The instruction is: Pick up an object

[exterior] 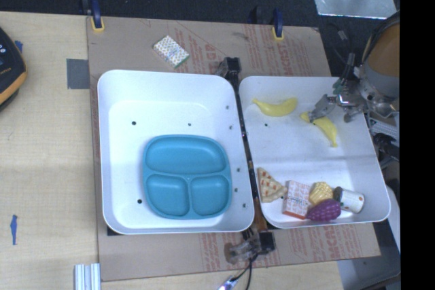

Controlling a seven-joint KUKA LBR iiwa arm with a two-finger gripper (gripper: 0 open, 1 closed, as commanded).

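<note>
From my remote seat I take the right bin (353, 163) as my landmark. Far to its left, at the bench edge, sits a yellow and black device (9, 71). Nearer, a small patterned packet (170, 50) lies on the cardboard up and to the left of the landmark. Directly left of it, rims touching, is the left bin (119, 146), holding one blue divided plate (187, 175). Inside the landmark bin I count two yellow bananas: one banana (276, 106) near its upper left, a second banana (328, 130) to the right of that one. Along its lower wall lie a waffle wedge (270, 185), a red and white box (296, 199), a yellow corn piece (321, 191), a purple grape bunch (324, 211) and a white bottle (351, 200), one of each, crowded together. The gripper (326, 110) hangs over the landmark's upper right, just above the second banana; I cannot tell whether its claw is spread or pinched.
</note>
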